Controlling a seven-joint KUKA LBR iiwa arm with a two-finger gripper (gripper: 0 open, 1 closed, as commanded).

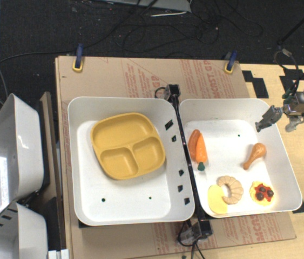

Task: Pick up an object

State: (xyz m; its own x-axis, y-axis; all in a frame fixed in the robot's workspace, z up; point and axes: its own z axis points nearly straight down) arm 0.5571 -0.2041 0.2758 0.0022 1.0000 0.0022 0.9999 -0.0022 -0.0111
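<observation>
The gripper (281, 120) hangs with its two fingers spread and nothing between them, over the far right corner of the right bin (222, 108). A toy drumstick (255, 155) lies just nearer, with a carrot (197, 145) to the left and a croissant (230, 189) and tart (262, 192) along the near wall. The drumstick looks the likeliest target; the fingers should straddle its narrow shaft, square across it, before closing.

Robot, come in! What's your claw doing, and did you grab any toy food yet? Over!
End effector open, holding nothing, above right bin's far right edge. Drumstick nearest, untouched. Nothing blocking it.
</observation>
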